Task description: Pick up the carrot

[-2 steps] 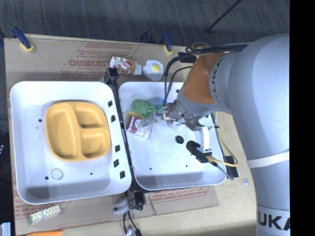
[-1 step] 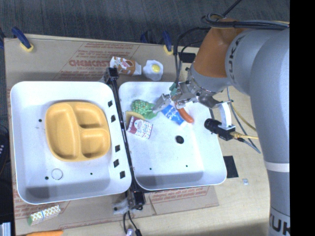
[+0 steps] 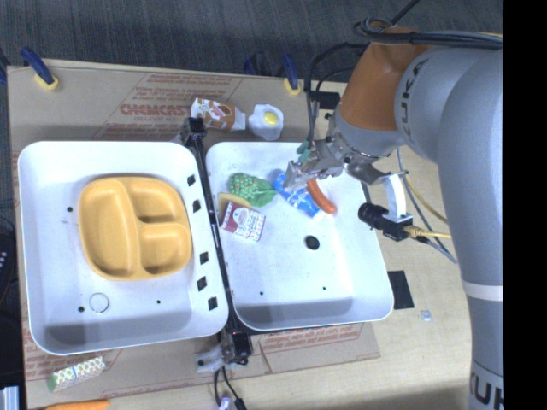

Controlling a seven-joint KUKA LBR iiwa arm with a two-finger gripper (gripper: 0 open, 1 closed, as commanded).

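Orange carrot point(image 3: 321, 196) just below gripper point(image 3: 306, 171); right bin point(image 3: 359, 289)

Glossy white plastic bins point(image 3: 51, 254), seemingly smooth
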